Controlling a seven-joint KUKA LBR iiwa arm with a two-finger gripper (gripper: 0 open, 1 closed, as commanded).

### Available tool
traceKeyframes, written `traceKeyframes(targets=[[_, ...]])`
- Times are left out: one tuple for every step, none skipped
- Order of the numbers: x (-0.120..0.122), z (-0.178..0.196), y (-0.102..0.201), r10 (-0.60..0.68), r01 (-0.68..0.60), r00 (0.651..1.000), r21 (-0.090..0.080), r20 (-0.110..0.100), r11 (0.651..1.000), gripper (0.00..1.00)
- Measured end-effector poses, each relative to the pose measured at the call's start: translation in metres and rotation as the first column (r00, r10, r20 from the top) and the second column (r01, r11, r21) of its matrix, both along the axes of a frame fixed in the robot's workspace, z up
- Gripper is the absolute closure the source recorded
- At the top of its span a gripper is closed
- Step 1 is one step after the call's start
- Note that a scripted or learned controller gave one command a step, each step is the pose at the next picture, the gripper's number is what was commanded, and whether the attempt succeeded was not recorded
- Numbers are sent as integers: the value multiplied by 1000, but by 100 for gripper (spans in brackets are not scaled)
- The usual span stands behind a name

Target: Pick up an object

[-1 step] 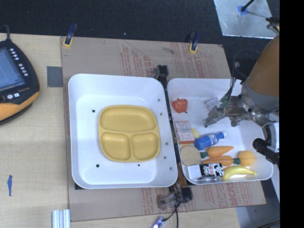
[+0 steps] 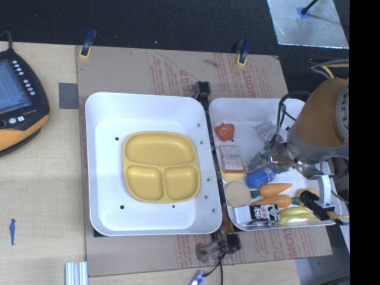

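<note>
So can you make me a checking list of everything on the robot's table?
Surface: wooden bench with cardboard clipped under two white bins.
Job's things: right bin holds a red toy, a box, a blue thing, a carrot, a banana and a cow-print carton.
Clutter: yellow tray in the left bin.
Gripper: gripper low in the right bin, above the blue thing; grasp unclear.
Cables: black cable looping by the arm.
Surroundings: orange pendant, dark floor.
</note>
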State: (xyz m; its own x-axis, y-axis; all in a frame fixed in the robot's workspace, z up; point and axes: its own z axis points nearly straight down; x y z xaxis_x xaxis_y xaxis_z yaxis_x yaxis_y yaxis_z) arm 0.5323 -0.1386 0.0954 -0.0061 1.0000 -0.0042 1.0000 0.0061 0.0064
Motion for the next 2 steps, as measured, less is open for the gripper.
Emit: traceKeyframes(targets=[[49,-3,-52,-4,4,1000,4,-9,1000,0],[49,7,-53,-2,2,1000,4,-11,1000,100]])
